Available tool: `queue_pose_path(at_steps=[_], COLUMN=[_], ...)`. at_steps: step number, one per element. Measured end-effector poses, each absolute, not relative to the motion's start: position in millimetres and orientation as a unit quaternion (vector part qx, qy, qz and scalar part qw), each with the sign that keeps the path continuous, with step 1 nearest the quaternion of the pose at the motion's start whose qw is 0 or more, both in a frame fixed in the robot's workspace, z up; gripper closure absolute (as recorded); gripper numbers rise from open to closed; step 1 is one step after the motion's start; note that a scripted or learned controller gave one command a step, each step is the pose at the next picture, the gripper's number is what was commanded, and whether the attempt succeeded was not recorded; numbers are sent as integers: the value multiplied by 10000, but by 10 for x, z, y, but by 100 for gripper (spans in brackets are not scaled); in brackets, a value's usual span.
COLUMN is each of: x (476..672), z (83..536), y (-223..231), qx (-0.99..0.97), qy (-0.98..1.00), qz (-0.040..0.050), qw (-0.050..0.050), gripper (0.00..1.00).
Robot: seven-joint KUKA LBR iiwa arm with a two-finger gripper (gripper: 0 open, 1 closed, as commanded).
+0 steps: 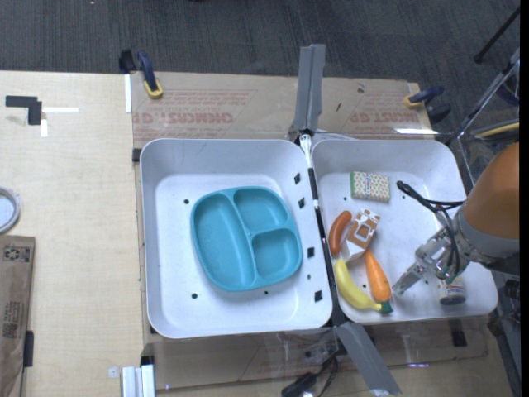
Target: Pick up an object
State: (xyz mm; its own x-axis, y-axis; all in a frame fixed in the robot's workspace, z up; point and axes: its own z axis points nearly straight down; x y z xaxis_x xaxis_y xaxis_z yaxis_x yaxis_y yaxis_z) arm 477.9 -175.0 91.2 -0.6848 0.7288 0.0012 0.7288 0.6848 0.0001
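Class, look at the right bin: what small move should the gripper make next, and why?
Probably a short shift toward the carrot before descending. The gripper sits low in the right bin just beside the carrot, with nothing between its fingers, and the banana crowds the carrot's other side.

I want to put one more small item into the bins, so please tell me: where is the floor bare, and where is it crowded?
Bare floor: the left white bin around the blue divided plate, mostly its corners, and the right white bin along its far edge. Crowded: the right bin's near half, with the yellow banana, orange carrot and gripper.
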Motion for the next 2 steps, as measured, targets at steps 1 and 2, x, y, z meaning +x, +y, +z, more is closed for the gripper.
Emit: queue_pose_path(at_steps=[1,2], x=[4791,4777], z=[2461,1193], y=[-1826,-1004], qx=[-2823,-2252], qy=[-9593,-9743], qz=[0,-3], qw=[-10,4], gripper=[0,0])
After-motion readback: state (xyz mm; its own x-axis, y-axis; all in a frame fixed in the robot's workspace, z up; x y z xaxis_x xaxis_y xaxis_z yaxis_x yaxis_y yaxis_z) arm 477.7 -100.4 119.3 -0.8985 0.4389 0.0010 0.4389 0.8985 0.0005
